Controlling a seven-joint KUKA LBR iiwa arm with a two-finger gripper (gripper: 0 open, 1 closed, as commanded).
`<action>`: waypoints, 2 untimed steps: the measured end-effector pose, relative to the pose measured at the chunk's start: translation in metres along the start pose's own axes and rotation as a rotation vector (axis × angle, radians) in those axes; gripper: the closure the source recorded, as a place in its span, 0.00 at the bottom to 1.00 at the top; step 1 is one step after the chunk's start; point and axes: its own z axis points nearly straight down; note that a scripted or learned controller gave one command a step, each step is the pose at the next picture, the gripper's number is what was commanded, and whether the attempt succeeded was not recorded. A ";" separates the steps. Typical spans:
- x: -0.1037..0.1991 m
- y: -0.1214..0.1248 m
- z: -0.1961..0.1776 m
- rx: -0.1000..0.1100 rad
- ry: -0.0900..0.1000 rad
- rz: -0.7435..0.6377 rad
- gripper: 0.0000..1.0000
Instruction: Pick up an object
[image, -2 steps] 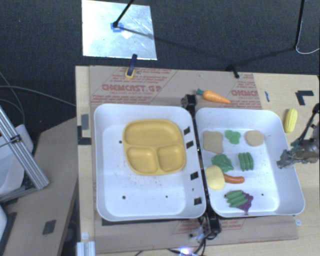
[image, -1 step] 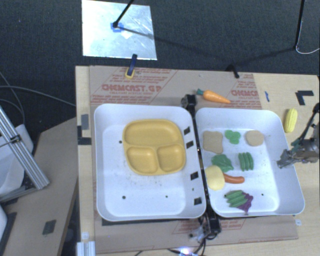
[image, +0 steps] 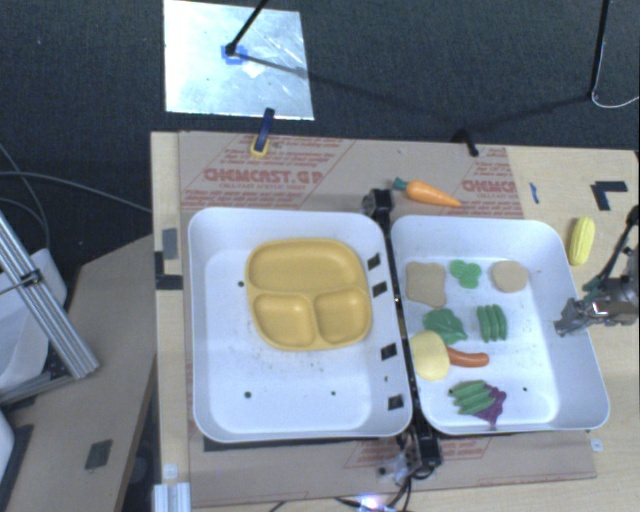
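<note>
On the table (image: 560, 165), taking the right bin (image: 575, 400) as the landmark: nearest the camera, by its front wall, lies a green pod bunch with a purple piece (image: 478, 399); just behind that sit a pale yellow fruit (image: 430, 355) toward the bin's left side and, touching it, a small orange sausage (image: 468, 356); further back are a leafy green (image: 444, 323) and a ribbed green pod (image: 491, 322), side by side; at the back row stand a toast slice (image: 426, 284), a small broccoli (image: 464, 272) and a tan round cookie (image: 509, 276), left to right. The pincer (image: 575, 318) hangs over the bin's right rim, about level with the ribbed green pod, apart from every item and with nothing seen between its tips; whether it is spread or clenched I cannot tell. Left of this bin lies the left bin (image: 215, 400) with a yellow divided plate (image: 307, 293) in it. Beyond the right bin's far wall a carrot (image: 428, 192) lies on cardboard, and off its far right corner a corn cob (image: 581, 240)
</note>
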 end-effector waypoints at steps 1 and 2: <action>0.000 0.000 0.000 0.001 0.000 0.001 1.00; 0.000 0.000 0.002 0.000 -0.001 0.001 1.00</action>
